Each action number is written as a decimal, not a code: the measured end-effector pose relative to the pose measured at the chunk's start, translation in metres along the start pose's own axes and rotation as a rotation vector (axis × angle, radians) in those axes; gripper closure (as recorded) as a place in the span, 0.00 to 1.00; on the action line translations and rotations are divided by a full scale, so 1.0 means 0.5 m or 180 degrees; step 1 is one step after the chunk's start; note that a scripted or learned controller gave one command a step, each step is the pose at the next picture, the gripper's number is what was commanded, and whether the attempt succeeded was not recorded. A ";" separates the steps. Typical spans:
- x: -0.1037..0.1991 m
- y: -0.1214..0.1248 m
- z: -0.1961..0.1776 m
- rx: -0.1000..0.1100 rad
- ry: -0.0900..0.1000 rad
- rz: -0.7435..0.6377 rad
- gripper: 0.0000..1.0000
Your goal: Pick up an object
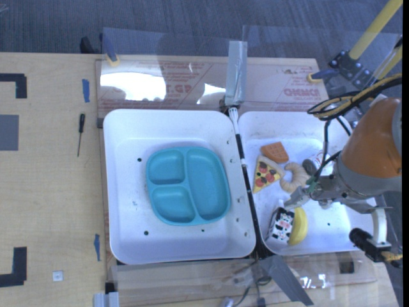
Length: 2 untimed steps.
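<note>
The right bin (332, 232) holds several toy foods. An orange cracker-like piece (275, 151) lies at the back, with a pizza slice (264, 174) just in front of it. A beige ring-shaped piece (293, 178) lies right of the pizza. At the front are a yellow banana (298, 226) and a black-and-white toy (280, 225) side by side. My gripper (301, 192) hangs low over the bin's middle, between the beige piece and the banana, close to both. I see nothing held in it.
The left bin (121, 171) holds a blue divided plate (188, 185). A ridge where the two bins meet (244, 178) runs between them. The grey and orange arm (374, 149) covers the right bin's right side. A clear panel (192, 82) stands behind the bins.
</note>
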<state>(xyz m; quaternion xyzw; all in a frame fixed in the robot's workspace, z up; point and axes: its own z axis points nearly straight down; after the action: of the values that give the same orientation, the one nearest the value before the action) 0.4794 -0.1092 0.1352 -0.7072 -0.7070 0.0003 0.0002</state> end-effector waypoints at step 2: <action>0.031 0.143 0.064 -0.0011 -0.0005 -0.0014 1.00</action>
<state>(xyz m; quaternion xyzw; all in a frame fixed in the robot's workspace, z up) 0.5511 -0.0938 0.1033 -0.7056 -0.7086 -0.0003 -0.0016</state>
